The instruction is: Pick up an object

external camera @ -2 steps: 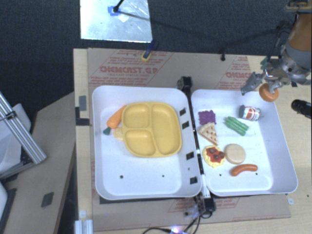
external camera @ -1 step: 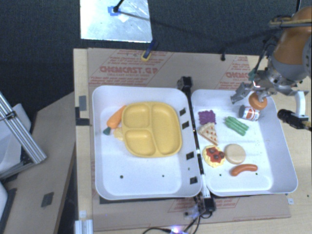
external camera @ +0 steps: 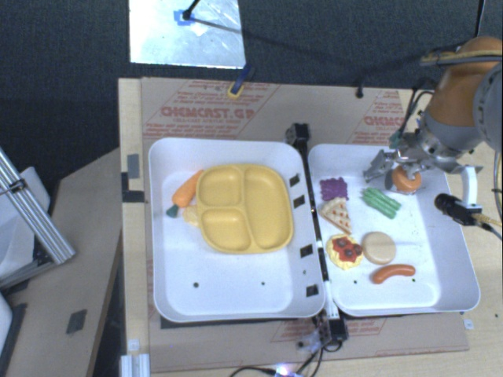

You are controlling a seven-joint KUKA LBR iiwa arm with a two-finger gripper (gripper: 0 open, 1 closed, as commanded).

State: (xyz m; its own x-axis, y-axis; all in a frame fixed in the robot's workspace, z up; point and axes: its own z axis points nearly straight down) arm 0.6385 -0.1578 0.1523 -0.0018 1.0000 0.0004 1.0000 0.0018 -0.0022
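Observation:
My gripper (external camera: 398, 166) hangs low over the back of the right bin (external camera: 452, 289). It is right above a round orange and white toy food (external camera: 407, 181) and may be touching it. That piece rests near the bin's back right part and the gripper partly covers it. Further toy foods lie in this bin: purple grapes (external camera: 334, 188), a green bean pod (external camera: 381, 202), a pizza slice (external camera: 337, 214), a small spaghetti plate (external camera: 345, 251), a beige bun (external camera: 379, 247) and a red sausage (external camera: 391, 272).
The left bin (external camera: 169, 289) holds a yellow divided plate (external camera: 240, 208) with an orange carrot (external camera: 185, 189) at its left edge. A black divider (external camera: 311, 210) runs between the bins. The grey arm with its orange band (external camera: 464, 93) reaches in from the upper right.

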